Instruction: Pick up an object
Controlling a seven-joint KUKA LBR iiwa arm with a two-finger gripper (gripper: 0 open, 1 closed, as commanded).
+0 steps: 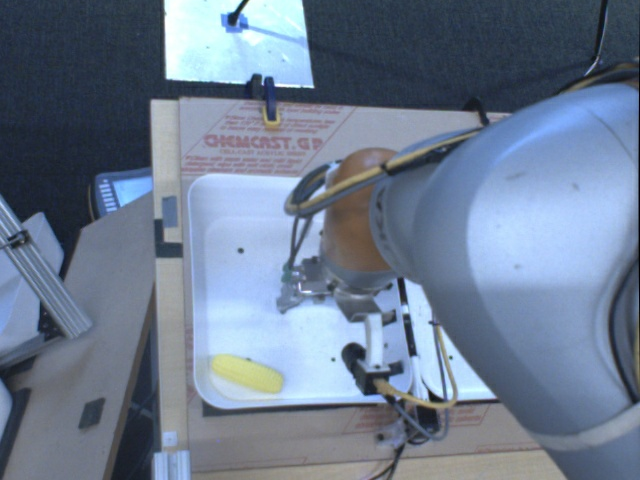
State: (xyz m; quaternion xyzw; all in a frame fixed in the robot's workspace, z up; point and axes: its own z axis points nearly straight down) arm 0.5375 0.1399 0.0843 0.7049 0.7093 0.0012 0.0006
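Observation:
A yellow, banana-like object lies in the front left corner of the left white bin. My gripper hangs over the middle of this bin, to the right of the yellow object and further back, well apart from it. The grey arm and its orange band cover the gripper's upper part, so its state stays hidden. Nothing shows under or in the gripper.
The big arm hides most of the right bin; a strip of it shows at the front. Cables dangle over the front rim. Behind the bins lies lettered cardboard with a yellow clamp. An aluminium rail stands at the left.

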